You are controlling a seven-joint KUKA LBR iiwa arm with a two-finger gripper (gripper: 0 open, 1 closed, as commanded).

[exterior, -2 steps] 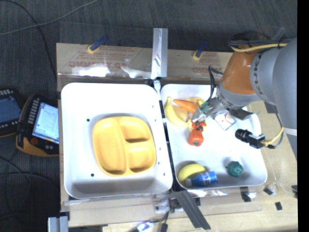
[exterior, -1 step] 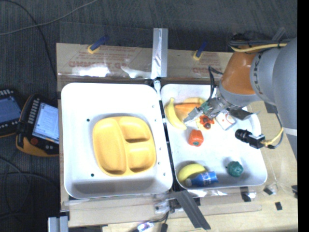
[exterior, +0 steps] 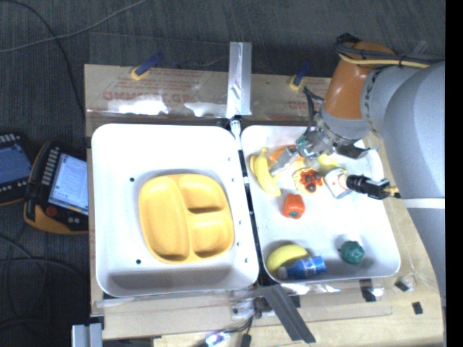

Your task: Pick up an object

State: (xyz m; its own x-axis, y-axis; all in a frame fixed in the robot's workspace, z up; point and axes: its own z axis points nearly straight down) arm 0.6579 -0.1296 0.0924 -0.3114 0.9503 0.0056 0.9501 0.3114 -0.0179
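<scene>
My gripper [exterior: 309, 147] reaches down into the upper part of the right bin [exterior: 387, 237], below the orange band on the wrist. It hangs over a cluster of small things: a small red and orange toy [exterior: 309, 181], a white piece [exterior: 336, 185] and a yellow bit [exterior: 329, 161]. A banana [exterior: 263, 173] lies just left of it, near the divider. Further toward the front are a red-orange fruit [exterior: 293, 206], a green object [exterior: 352, 251], a yellow fruit [exterior: 283, 254] and a blue object [exterior: 305, 267]. I see nothing lifted.
The left bin [exterior: 116, 150] holds a yellow divided tray [exterior: 187, 215]. The grey arm [exterior: 412, 136] covers the bench's right side. A handheld pendant [exterior: 58, 190] lies on the floor to the left. Bare bin floor lies between the red-orange fruit and the green object.
</scene>
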